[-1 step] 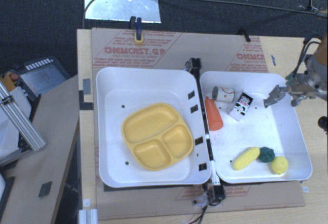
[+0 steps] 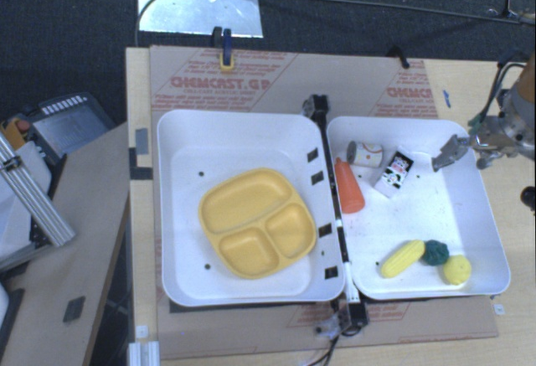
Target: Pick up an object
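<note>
At right bin's far-right corner, claw [image 2: 448, 152] hangs over the rim, arm coming in from the right. Fingers hard to read at this size; can't tell how far apart they are, and nothing shows between them. Judged: pick not done, no object lifted, everything still lying in the bin [image 2: 477, 213].

Candidates, all in the right bin: card [image 2: 394, 172] closest, just left of and slightly below the claw, lying flat and tilted. Can [image 2: 365, 154] further left, on its side. Carrot [image 2: 348, 186] past that, against the divider wall. Corn [image 2: 402, 259], green piece [image 2: 435, 252] and lemon [image 2: 456, 270] well below the claw, near the front wall; green piece touches corn, lemon just beside it.

Left bin holds a yellow tray [image 2: 255, 222], far left of claw, no loose object there.

Room: bare floor directly below-left of claw, between card and the corn group, good for descent. Carrot is tight to the wall, poor finger room. Lemon sits near the front-right corner. Card is thin and flat, probably slips. Corn looks easiest, though the green piece crowds one end.

Desk [image 2: 502, 105] edge lies right of the claw.
</note>
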